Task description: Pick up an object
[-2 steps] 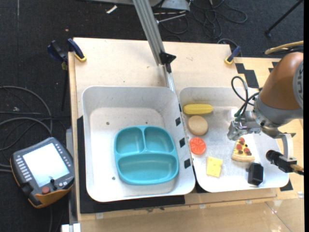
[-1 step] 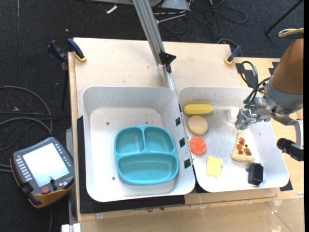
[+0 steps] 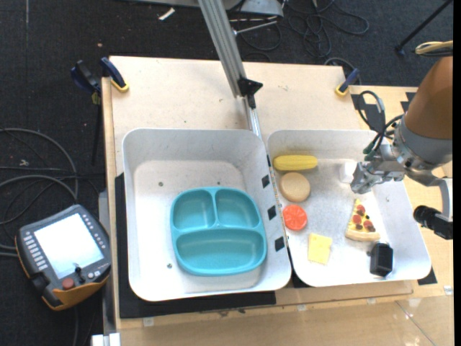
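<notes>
One fixed camera looks down at a slant on both white bins (image 3: 133, 193), arm (image 3: 432, 114) entering right.

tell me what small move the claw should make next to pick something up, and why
Probably a short shift toward the pizza slice and then down. The claw sits in the right bin just above that slice, with nothing visible between its tips, and the slice lies flat with bare floor around it. The corn, round bun and tomato slice are farther off.
</notes>
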`<state>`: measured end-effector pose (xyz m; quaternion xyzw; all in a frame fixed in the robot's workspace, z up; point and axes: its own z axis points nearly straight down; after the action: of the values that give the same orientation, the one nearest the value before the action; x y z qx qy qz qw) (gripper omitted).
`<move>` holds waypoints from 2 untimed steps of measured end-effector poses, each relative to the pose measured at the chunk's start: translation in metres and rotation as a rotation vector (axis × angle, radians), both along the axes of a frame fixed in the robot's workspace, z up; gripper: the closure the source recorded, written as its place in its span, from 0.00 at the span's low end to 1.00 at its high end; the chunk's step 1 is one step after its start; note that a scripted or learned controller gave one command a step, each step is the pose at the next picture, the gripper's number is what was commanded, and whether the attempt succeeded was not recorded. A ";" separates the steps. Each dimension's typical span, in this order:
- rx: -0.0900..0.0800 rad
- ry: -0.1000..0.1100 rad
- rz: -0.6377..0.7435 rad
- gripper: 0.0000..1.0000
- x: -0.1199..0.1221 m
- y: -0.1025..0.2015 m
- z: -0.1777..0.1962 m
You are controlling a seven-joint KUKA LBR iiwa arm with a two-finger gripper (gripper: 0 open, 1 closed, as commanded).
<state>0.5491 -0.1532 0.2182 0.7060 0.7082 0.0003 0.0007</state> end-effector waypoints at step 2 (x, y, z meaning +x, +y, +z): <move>0.002 0.003 0.006 1.00 0.008 0.116 -0.012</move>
<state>0.5567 -0.0373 0.2062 0.7040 0.7102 0.0002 -0.0011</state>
